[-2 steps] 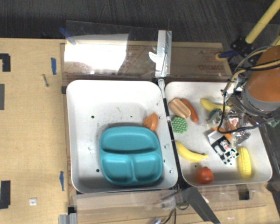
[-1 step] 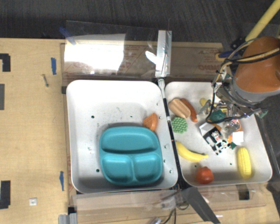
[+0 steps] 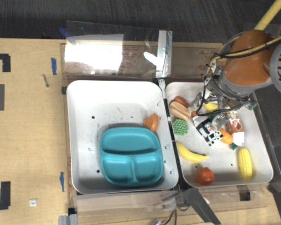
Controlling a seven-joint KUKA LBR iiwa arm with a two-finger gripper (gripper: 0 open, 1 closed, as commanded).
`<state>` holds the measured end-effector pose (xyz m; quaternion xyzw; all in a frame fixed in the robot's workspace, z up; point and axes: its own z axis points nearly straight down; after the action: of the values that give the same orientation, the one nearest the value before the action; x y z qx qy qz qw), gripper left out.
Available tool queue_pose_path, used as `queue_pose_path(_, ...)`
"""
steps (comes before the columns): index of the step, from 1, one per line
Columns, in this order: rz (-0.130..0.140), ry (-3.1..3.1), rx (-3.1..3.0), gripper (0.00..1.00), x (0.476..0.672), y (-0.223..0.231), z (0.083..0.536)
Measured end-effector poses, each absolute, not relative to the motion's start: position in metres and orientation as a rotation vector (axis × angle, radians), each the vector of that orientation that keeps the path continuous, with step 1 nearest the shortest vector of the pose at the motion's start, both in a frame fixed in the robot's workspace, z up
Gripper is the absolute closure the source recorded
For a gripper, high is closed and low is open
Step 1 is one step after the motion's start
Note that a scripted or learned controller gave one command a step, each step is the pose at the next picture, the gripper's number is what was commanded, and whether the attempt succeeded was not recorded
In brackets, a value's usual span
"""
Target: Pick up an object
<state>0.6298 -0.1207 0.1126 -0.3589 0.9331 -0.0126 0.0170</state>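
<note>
Gripper point(image 3: 210, 125) hangs low over the right bin point(image 3: 262, 146), near the middle of its far half, under the arm's rounded orange band point(image 3: 243, 60) and a tangle of thin black cables. Whether anything sits in the gripper cannot be told; cables and clutter hide its tip.

Small moulded toy foods, smooth and plastic-looking, lie scattered in the right bin. A hot dog in a tan bun point(image 3: 180, 108) lies near the bin's far-left corner, and just in front of it sits a knobbly green round piece point(image 3: 180, 126) against the left wall. A curved yellow banana point(image 3: 192, 153) lies left of centre, with a glossy red tomato point(image 3: 205, 176) near the front edge. A bumpy yellow corn cob point(image 3: 245, 162) rests toward the front-right corner. Beside the gripper sit a black-and-white patterned piece point(image 3: 212, 136), an orange lump point(image 3: 226, 136) and a white boxy piece point(image 3: 237, 137), close together; another yellow bit point(image 3: 210, 107) shows behind the cables.

In the left bin point(image 3: 84, 107), a teal tray with three rounded compartments point(image 3: 131, 156) fills the front half, and a smooth orange egg-shaped piece point(image 3: 151, 122) rests by its far-right corner, close to the bin's right wall.
</note>
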Motion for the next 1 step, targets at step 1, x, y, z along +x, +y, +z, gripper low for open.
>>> queue_pose_path(1, -0.027, 2.932, -0.988, 0.0, 0.6181, -0.1599, 0.1116)
